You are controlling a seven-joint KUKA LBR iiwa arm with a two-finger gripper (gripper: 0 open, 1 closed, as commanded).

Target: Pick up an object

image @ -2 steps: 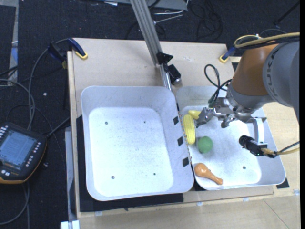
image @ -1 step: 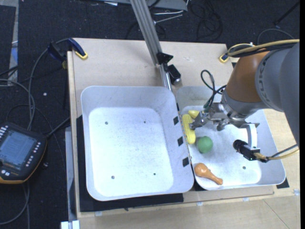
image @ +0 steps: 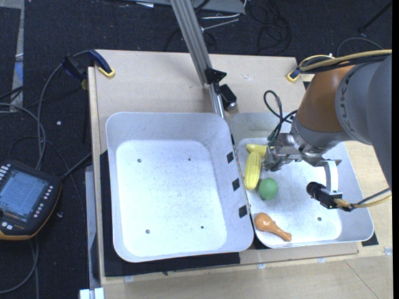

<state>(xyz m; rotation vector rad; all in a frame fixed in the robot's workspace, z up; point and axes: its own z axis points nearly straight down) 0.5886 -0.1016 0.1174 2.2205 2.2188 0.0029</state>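
Note:
The right bin (image: 349,229) holds a yellow banana-like object (image: 252,169) along its left wall, a green ball (image: 269,189) just below it, and an orange gourd-shaped toy (image: 272,225) near the front left corner. My gripper (image: 272,161) reaches down from the right, right beside the yellow object's right edge and just above the green ball. The wrist body hides its fingertips, and nothing shows between them.
The left bin (image: 168,185) lies beside the right one. A slanted metal pole (image: 196,42) with a black clamp (image: 224,95) rises behind the bins. Black cables and a black fitting (image: 321,194) hang off the wrist over the right bin.

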